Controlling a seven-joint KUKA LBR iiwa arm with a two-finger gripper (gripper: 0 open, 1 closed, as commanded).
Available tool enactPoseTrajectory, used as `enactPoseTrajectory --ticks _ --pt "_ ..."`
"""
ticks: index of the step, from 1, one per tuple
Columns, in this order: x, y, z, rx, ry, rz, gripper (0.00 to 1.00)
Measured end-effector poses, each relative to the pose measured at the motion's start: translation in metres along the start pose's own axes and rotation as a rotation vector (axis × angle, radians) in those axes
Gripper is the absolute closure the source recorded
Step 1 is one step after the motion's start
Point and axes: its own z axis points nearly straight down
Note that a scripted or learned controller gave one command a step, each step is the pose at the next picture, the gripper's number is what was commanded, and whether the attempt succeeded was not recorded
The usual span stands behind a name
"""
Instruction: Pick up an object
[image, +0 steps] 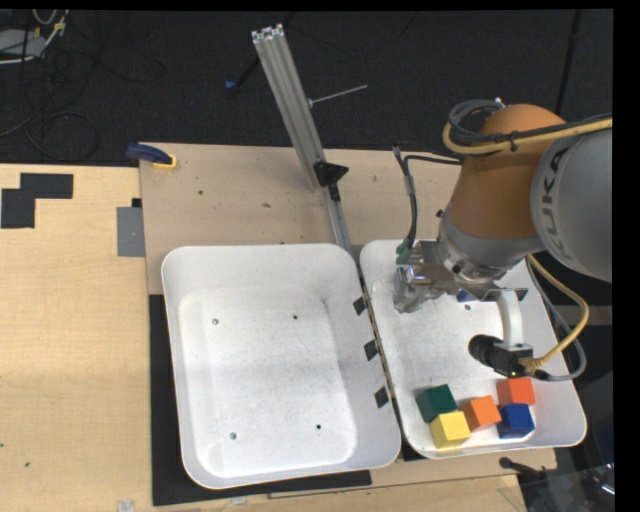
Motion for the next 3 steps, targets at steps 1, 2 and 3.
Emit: enactPoseTrajectory --ticks 1,2,3 --pt "0.052 -0.016 -0.008 0.0 0.0 -0.002 1.0" --pt "0.108 -0.031 0.001 0.001 -0.001 -0.001 1.0" --pt "0.104 -0.03 0.001 -0.001 -0.003 0.007 0.0"
